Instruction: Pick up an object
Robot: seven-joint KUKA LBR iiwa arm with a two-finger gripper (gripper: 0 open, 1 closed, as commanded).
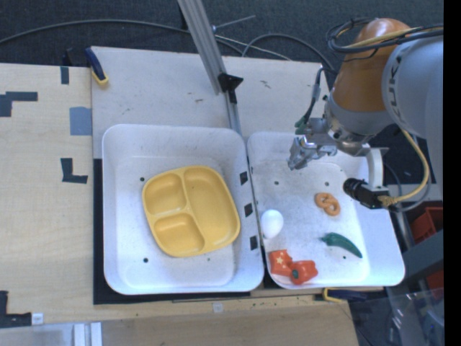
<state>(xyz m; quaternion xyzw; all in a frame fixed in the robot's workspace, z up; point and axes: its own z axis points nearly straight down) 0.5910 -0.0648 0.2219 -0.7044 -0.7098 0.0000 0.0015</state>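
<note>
Nothing between my fingers; the objects lay loose in the right bin [374, 265].

An orange pretzel [328, 203] sat near the bin's middle, a green pepper [343, 244] below it, a white egg [271, 223] against the left wall and a red piece [292, 264] at the front edge. My gripper [300, 157] hung over the bin's upper part, well apart from them all; whether my fingers were apart or together I could not tell. The left bin [119, 193] held a yellow divided plate [190, 210].
</note>
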